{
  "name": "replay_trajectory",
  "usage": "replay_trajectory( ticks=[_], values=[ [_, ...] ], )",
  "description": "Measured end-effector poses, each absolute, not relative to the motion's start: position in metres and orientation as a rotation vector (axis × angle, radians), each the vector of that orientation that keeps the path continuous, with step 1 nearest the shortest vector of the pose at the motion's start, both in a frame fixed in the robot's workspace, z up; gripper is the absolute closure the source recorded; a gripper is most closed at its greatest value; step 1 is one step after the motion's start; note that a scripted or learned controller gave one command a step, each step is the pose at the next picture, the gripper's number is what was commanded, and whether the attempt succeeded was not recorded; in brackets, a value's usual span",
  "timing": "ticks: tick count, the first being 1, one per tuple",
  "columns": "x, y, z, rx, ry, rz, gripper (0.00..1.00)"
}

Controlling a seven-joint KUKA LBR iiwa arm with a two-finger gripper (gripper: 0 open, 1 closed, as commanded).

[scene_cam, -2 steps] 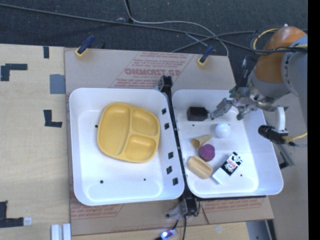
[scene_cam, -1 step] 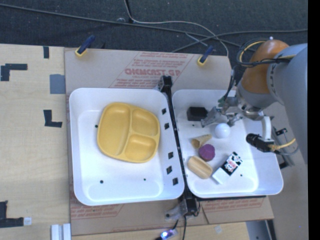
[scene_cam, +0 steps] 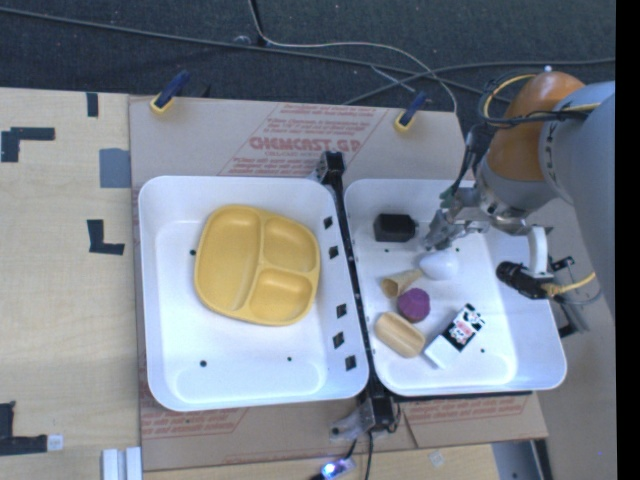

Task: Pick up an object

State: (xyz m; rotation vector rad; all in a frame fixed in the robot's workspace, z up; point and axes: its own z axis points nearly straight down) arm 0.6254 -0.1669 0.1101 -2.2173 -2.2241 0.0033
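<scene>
Trouble looms as my fingers (scene_cam: 447, 230), their spread impossible to tell, hang just above a smooth white egg-shaped object (scene_cam: 438, 264) in the right bin (scene_cam: 535, 368), which could roll away when pinched.

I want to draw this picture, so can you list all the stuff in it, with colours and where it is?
Shallow white plastic bins: 2, white, side by side on the bench; left, right.
Yellow divided plastic plate: 1, yellow, left bin.
Small black block: 1, black, right bin, far left.
White rounded lump: 1, white, right bin, under the jaws.
Tan cone piece: 1, tan, right bin middle.
Purple ball: 1, purple, beside the cone.
Tan rounded cylinder: 1, tan, right bin, near side.
White box with black print: 1, right bin, near side.
Robot arm: 1, grey with orange band, right; jaws over the right bin.
</scene>
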Motion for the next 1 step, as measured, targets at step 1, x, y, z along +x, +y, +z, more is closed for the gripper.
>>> replay_trajectory(
  ticks=[1],
  values=[
    [0.6288,-0.1697,0.1532,-2.221,-2.224,-0.002,1.0]
  ],
)
